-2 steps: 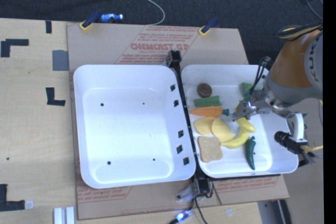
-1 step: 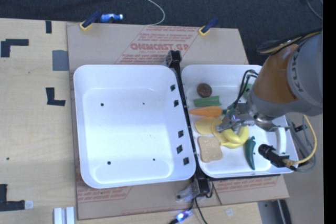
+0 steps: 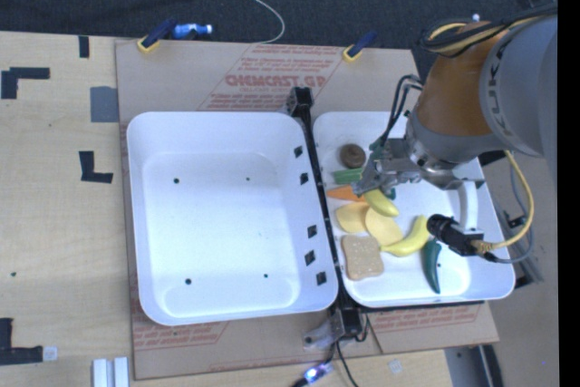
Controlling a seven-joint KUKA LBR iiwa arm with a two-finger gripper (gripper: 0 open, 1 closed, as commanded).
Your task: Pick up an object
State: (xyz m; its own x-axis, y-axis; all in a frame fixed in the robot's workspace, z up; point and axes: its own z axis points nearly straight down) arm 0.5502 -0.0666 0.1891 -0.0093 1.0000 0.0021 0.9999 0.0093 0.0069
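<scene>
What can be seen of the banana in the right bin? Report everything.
The banana is yellow, smooth and plastic-looking, curved, lying flat on the floor of the right bin. It sits toward the bin's near half, right of the bread slice. Its left end meets a yellow rounded piece; its right end lies by a dark green pepper.

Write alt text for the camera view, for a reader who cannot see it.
A grey arm with an orange band reaches from the right, its tool low over toy food in the right shallow white bin: a yellow plastic banana, a tan bread slice, a brown round piece. The left white bin sits alongside.
</scene>
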